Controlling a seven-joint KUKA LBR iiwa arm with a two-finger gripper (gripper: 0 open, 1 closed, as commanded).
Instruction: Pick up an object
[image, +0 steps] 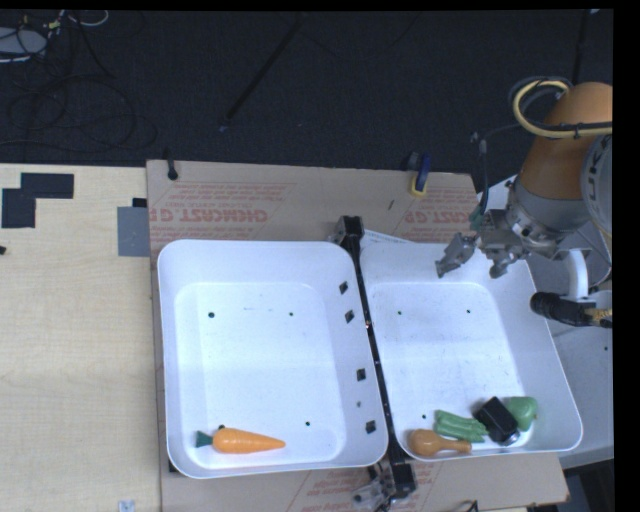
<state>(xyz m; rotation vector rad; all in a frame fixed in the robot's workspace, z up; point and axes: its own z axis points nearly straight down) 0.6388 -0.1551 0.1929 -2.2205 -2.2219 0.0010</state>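
Bench (70, 330): light wood surface, carrying a brown cardboard sheet (290, 205) printed with red lettering. Both bins sit on this sheet.

Left bin (250, 260): shallow, white, rounded corners. It touches the right bin along a dark central divider strip (362, 340) fitted with small black clips.

Right bin (450, 340): same type, same colour, lying beside the left one on the arm's side.

Arm (565, 140): grey with an orange band, entering from the right edge of the view. It stands over the far right corner of the right bin.

Gripper (478, 255): positioned above the far rim of the right bin, well apart from every object. Its two fingers are spread with a visible gap, and nothing lies between them.

Carrot (245, 441): orange with a green top, lying flat along the near wall of the left bin, green end pointing to the left.

Object cluster, near right corner of the right bin: a green toy vegetable (522, 409) at the right end; a black block (497, 419) tilted and touching it; a green pod-shaped piece (458, 426) just left of the block; a tan pear-shaped item (435, 444) at the near rim, touching the pod piece.

Blue and yellow clamp (420, 175): fixed on the far edge of the cardboard sheet.
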